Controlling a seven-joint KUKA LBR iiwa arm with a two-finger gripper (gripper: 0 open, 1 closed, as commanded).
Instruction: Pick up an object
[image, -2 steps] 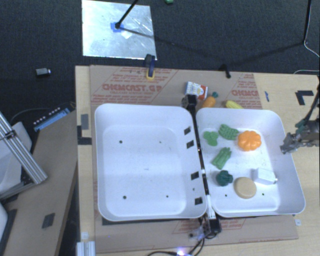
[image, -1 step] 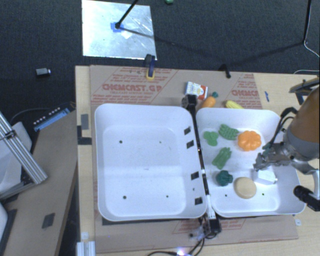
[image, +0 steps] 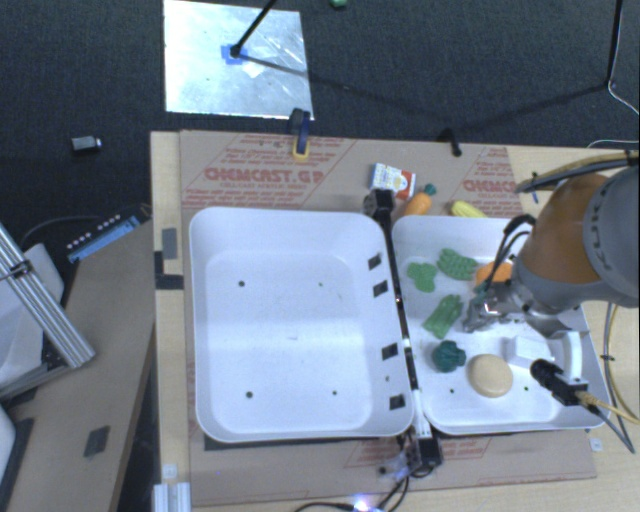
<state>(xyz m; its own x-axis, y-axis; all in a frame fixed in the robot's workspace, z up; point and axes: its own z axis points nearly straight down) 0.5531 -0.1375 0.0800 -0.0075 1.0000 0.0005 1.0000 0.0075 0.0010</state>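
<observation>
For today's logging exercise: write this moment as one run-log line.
end effector: low in right bin | nearest: green piece | grasp: not confirmed

The arm (image: 603, 240) is thick and rounded, with a smooth matte grey shell. A broad orange band (image: 555, 240) wraps it above the wrist and looks almost amber under the room light. Below the band the wrist section (image: 547, 300) turns grey again and is a little slimmer. A thin black cable (image: 513, 232) loops out in a loose arc beside the band. The gripper (image: 480, 312) is a small cluster of bare silvery metal with darker parts, too small to make out in detail.
</observation>
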